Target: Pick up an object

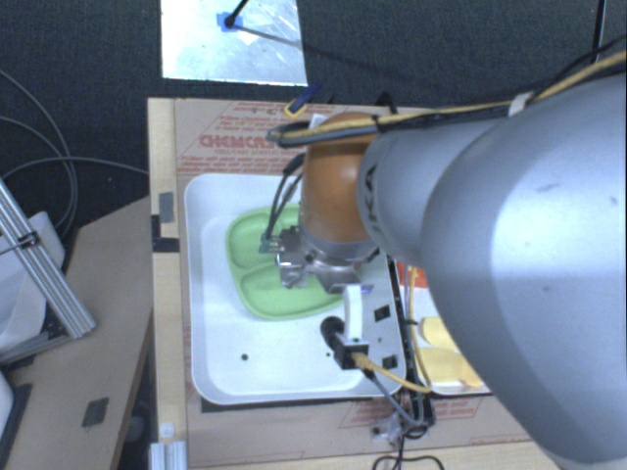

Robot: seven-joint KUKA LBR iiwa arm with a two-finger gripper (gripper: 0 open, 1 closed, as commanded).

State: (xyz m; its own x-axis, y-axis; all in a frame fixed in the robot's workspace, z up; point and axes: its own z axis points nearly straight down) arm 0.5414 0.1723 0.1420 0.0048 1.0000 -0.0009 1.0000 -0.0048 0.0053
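A pale green, two-lobed flat object point(257, 262) lies in the left white bin point(225, 360), towards its back right. My gripper point(299, 272) hangs below the orange wrist band point(333, 194) and sits low over the green object's right edge. The wrist hides that side of the object. From the right, the thick grey arm point(509, 243) reaches in and covers most of the right bin. A yellow item point(446, 360) and an orange-red item point(418, 279) peek out from under the arm in the right bin.
Both bins rest on a cardboard sheet point(235, 135). A silvery panel point(230, 27) lies on the dark floor behind. An aluminium frame point(39, 272) and loose cables stand off to the left. The left bin's front part shows bare white floor point(265, 365).
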